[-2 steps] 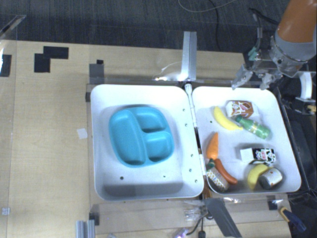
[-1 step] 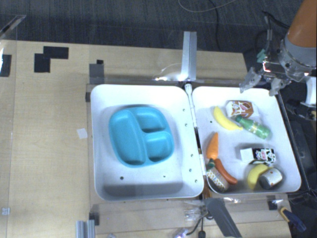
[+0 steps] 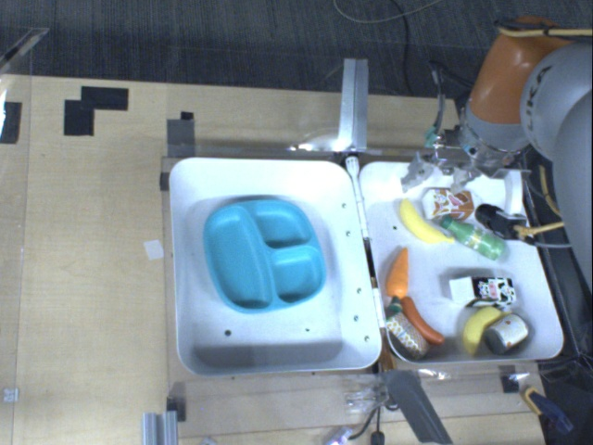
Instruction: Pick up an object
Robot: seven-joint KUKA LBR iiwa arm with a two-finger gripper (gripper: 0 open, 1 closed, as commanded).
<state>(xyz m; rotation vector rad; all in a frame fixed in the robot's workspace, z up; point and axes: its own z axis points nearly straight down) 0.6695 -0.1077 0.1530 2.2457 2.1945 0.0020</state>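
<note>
Camera view: gripper [image 3: 451, 162] blurred above small packet [image 3: 448, 201].

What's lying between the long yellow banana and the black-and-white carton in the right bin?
In the camera view, a green plastic bottle lies between the long yellow banana and black-and-white carton.

We read no text; the small carton [image 3: 489, 290] at four o'clock perhaps carries print, too blurred to read.

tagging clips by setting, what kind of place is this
Likely a robotics lab bench set up for bin picking: two white bins side by side, toy food such as a banana, and loose cable on dark carpet.
</note>
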